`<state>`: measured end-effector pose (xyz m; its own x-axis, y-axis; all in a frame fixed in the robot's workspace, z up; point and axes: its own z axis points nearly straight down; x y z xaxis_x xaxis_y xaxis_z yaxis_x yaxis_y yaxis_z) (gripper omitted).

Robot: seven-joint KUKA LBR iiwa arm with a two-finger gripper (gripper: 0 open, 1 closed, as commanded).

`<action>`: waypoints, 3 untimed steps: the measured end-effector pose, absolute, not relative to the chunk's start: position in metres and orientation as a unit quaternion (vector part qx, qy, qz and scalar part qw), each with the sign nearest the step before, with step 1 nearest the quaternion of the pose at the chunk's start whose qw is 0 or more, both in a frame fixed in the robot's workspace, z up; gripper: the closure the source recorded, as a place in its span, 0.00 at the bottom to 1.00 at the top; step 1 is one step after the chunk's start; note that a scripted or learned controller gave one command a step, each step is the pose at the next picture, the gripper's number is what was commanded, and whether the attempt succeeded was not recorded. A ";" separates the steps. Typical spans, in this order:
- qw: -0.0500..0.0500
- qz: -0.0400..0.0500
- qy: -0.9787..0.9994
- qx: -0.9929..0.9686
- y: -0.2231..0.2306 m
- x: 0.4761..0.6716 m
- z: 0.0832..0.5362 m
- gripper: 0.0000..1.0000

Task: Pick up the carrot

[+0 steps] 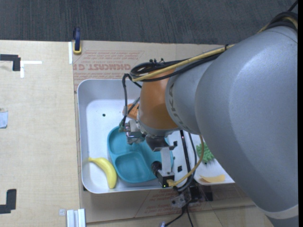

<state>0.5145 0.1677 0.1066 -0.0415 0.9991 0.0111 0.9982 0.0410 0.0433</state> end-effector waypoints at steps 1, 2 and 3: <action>0.001 0.001 0.786 0.618 0.219 0.479 0.125 1.00; 0.000 -0.002 0.811 0.585 0.220 0.494 0.136 1.00; -0.001 -0.002 0.901 0.434 0.220 0.478 0.160 1.00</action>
<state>0.4783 0.2196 0.1604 -0.6228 0.7824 -0.0001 0.7824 0.6228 -0.0039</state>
